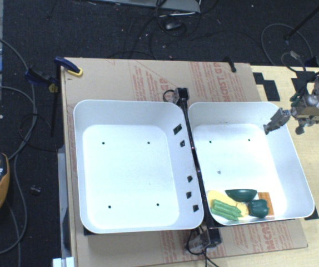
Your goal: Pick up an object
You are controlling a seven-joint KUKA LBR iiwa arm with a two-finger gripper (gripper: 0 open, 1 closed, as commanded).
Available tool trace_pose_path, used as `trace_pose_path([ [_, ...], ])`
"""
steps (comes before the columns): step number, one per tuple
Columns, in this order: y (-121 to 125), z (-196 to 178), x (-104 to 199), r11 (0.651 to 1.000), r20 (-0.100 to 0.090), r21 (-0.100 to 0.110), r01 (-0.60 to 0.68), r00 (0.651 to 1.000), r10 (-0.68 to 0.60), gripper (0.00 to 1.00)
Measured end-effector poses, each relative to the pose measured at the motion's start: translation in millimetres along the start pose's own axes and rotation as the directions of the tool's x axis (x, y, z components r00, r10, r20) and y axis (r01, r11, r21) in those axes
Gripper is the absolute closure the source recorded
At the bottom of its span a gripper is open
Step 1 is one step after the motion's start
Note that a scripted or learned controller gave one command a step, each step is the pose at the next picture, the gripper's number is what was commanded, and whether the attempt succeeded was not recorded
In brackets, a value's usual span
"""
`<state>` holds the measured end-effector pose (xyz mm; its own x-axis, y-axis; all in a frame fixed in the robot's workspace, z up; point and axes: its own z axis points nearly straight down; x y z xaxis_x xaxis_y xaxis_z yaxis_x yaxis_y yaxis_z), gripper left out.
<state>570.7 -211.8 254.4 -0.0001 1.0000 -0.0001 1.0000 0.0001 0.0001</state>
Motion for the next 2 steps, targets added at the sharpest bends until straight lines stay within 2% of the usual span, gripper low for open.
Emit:
trace_pose_path([
  [1, 0, 61, 6, 1.0, -0.002, 0.005, 0.001, 1.0, -0.001, 0.0],
  [2, -6, 107, 11, 1.0, -0.001, 0.004, 0.0, 1.0, 0.0, 0.0],
])
